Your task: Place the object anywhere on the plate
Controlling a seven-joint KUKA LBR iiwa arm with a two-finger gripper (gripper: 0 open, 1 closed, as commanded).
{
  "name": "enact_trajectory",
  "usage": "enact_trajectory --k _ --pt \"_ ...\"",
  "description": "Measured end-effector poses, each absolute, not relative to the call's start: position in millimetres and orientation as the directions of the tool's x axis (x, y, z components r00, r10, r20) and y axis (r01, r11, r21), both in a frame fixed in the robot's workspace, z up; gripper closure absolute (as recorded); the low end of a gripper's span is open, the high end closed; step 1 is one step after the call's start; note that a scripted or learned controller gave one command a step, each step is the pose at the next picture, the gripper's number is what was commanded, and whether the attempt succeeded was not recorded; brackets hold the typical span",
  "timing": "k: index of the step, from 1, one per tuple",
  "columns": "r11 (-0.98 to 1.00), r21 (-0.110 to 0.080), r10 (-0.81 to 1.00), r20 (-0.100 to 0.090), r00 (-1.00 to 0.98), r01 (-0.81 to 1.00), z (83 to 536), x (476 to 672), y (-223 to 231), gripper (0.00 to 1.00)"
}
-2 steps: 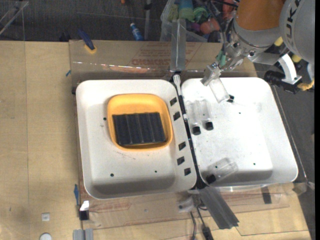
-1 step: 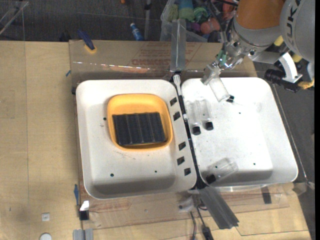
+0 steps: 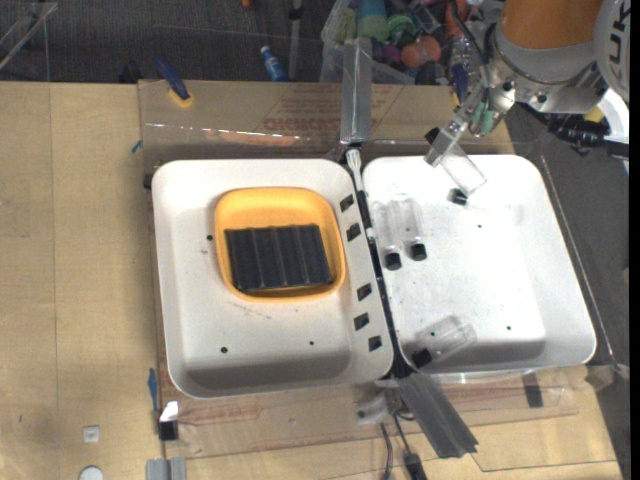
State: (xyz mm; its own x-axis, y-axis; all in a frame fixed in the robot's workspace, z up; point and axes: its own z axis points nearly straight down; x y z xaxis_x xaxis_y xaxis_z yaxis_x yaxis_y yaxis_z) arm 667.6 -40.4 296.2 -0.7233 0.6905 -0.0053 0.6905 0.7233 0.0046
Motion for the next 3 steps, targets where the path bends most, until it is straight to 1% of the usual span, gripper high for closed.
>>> enact_trajectory --k 1,2,3 --pt "0.768 0.002 0.641 -0.002 -0.768 0.641 304.0 659.1 -25.6 1.0" --pt "0.804 0.004 0.594 -0.006 -0.804 0.594 306.8 661.9 -22.4 1.0" --pt "0.821 0.001 0.571 -0.001 -0.821 0.571 292.4 661.1 -19.6 1.0"
